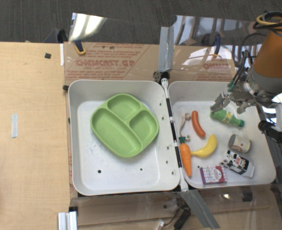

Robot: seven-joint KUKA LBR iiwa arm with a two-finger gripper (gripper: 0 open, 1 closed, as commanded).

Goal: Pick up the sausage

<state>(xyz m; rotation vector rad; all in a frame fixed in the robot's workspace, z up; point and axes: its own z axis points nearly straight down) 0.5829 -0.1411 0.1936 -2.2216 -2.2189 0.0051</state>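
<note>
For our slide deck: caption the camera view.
Gripper above green bottle; sausage lies untouched in right bin.

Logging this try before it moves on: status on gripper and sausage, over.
Gripper above green bottle, right bin's far side. Sausage lying loose, left of gripper, untouched. Banana and carrot close by it, neither on top.

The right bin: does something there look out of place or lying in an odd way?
Mostly no. The carrot lies against the left wall of the right bin, by the divider, and the green bottle lies on its side under the gripper. The sausage lies free, apart from the banana.
</note>
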